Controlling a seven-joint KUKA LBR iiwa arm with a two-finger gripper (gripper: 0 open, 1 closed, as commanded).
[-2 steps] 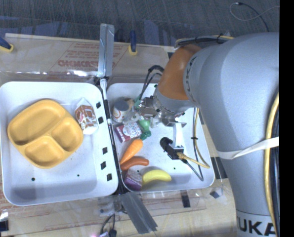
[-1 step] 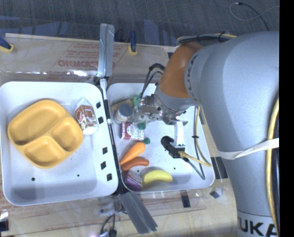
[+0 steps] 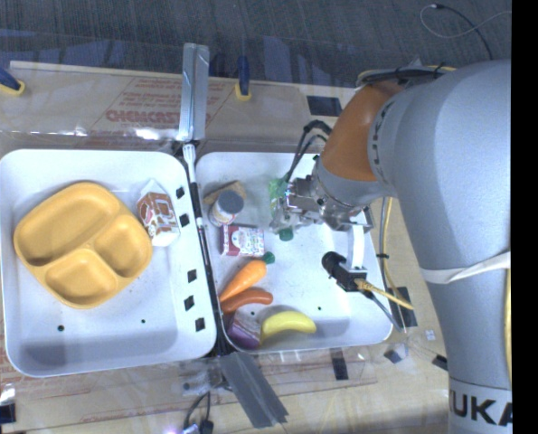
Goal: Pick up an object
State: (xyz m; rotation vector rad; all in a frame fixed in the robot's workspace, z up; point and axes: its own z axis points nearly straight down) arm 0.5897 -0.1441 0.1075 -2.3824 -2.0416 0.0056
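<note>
gripper (image 3: 287, 213), finger state unclear, hovers just right of the red-white carton (image 3: 242, 240) in right bin (image 3: 341, 319)

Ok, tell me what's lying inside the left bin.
The left bin holds a yellow divided tray and, beside it near the divider, a small brown-and-white packet. Whatever lies beneath the tray is covered.
</note>
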